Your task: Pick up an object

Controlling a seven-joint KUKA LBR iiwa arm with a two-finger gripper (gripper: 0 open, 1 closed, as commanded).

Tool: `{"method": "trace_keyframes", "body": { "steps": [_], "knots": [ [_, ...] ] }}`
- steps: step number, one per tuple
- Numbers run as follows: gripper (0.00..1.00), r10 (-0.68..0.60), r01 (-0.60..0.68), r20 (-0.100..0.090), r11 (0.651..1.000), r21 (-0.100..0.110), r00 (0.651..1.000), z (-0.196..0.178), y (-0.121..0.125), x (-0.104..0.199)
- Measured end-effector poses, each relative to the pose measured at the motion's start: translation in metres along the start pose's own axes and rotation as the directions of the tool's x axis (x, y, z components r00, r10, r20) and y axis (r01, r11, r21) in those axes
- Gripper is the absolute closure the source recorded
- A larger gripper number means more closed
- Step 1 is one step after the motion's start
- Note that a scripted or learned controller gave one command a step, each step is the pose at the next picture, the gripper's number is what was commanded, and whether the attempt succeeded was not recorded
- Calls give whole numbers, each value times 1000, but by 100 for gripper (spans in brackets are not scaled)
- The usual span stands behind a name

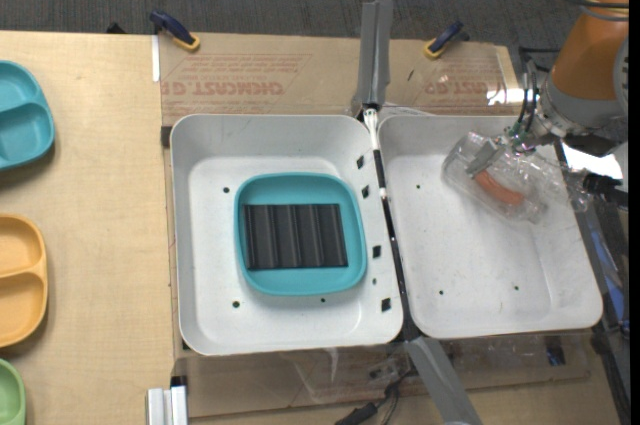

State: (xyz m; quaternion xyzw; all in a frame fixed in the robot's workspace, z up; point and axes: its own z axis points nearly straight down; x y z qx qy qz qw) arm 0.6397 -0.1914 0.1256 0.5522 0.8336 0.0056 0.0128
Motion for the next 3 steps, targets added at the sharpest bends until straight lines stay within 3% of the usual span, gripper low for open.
{"method": "trace_keyframes", "body": {
  "steps": [2, 3],
  "knots": [
    [0, -72, 72, 8, 997, -2, 997, 0, 3, 3],
    [0, -133, 133, -4, 991, -15, 991, 4, -1, -3]
  ]
}}
